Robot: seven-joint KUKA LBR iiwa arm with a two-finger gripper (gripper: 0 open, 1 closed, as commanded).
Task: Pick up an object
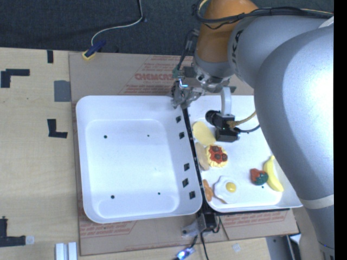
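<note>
Arm hides much of the right bin.
Gripper state unclear; banana lies top-to-bottom.

Two bins, six toy foods

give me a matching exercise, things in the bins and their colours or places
Things:
1. fried egg
2. banana
3. pizza slice
4. gripper

Places or colours:
a. yellow, at the right bin's right side
b. above the far end of the divide between the bins
c. white with a yellow middle
d. red toppings, mid right bin

Pairs: 1-c, 2-a, 3-d, 4-b
</note>
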